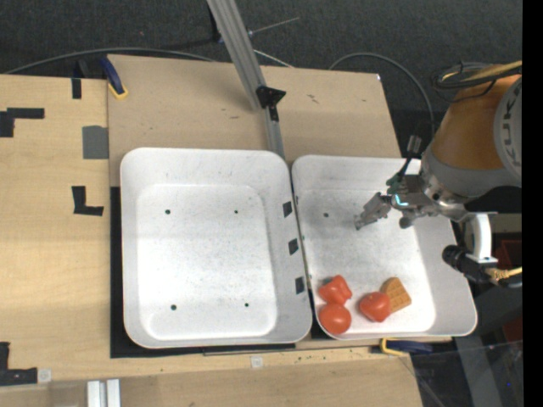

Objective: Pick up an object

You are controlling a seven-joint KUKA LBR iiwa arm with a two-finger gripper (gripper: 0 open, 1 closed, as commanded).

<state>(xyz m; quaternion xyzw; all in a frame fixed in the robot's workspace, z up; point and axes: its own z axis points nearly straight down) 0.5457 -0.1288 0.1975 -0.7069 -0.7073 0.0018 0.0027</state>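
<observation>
- Three red pieces (348,303) and a tan waffle-like block (396,292) cluster at the right bin's (339,176) near edge.
- Gripper (389,213) hovers above that bin, fingers spread, grasping nothing.
- Left bin (136,176) alongside.

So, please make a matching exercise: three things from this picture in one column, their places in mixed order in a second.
Things:
1. gripper
2. tan waffle-like piece
3. blue clamp

Places:
A. at the bench's far-left corner
B. over the right bin's middle
C. at the right bin's near edge, beside the red pieces

Pairs: 1-B, 2-C, 3-A
</observation>
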